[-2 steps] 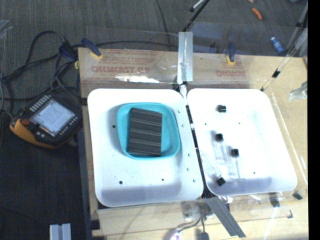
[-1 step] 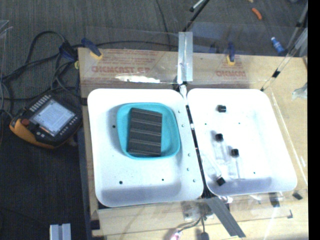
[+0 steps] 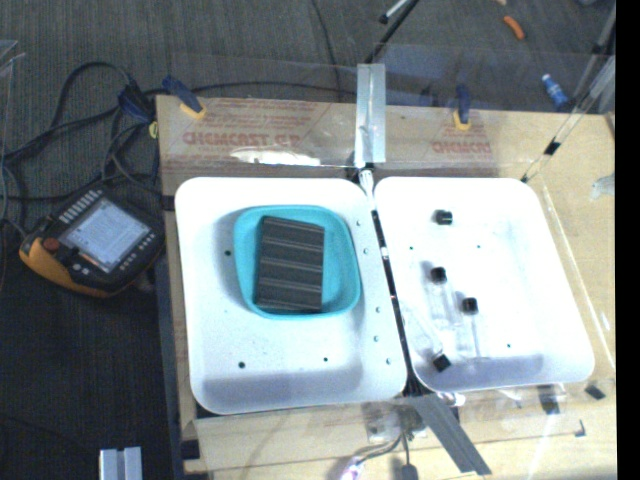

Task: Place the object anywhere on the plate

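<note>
Two shallow white bins are shown side by side on the table (image 3: 270, 143), viewed from above at a slant. In the left bin (image 3: 210, 358) a turquoise plate (image 3: 345, 268) lies slightly above the bin's centre, and a dark grey, ribbed rectangular object (image 3: 291, 263) rests flat on it, well inside the raised rim and turned a little off the bin's axes. The object is seen to lie wholly on the plate, touching nothing else. In the right bin (image 3: 520, 228) several small clear items with black caps (image 3: 452, 313) are scattered, one apart near the upper middle (image 3: 442, 217) and the others grouped toward the lower centre; their exact nature cannot be made out. A handheld control pendant (image 3: 95, 240) with a lit screen lies on the dark floor to the left of the table, with cables trailing from it. The state of the gripper cannot be told from this view, so nothing can be said of a grasp or a release. As a judgement from the arrangement alone, the task is taken to be complete or very nearly so: the object is placed on the plate, stable and unsupported by anything else, and no further placing appears to be left.
</note>
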Controlling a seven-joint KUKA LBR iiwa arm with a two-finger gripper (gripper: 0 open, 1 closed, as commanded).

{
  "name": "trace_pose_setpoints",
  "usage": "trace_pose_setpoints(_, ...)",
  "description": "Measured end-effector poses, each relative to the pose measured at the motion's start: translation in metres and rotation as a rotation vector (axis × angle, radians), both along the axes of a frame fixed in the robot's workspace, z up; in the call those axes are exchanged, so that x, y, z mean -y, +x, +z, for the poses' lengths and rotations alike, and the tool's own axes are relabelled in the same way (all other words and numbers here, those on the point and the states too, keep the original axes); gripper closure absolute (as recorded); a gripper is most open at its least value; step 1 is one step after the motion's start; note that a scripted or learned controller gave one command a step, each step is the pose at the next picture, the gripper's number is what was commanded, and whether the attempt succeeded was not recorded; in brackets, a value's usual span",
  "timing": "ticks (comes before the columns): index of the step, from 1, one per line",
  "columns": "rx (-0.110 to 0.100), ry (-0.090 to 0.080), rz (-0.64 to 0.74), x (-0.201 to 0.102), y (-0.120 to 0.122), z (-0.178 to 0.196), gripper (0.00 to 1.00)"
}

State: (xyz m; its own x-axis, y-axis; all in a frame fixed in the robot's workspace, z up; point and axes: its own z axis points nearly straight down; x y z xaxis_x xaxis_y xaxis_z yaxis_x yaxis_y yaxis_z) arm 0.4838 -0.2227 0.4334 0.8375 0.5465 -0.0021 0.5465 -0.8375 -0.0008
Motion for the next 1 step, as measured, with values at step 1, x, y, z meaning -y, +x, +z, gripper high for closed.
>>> trace_pose_setpoints(1,0.0,0.0,0.0,0.0,0.0,0.0,0.0)
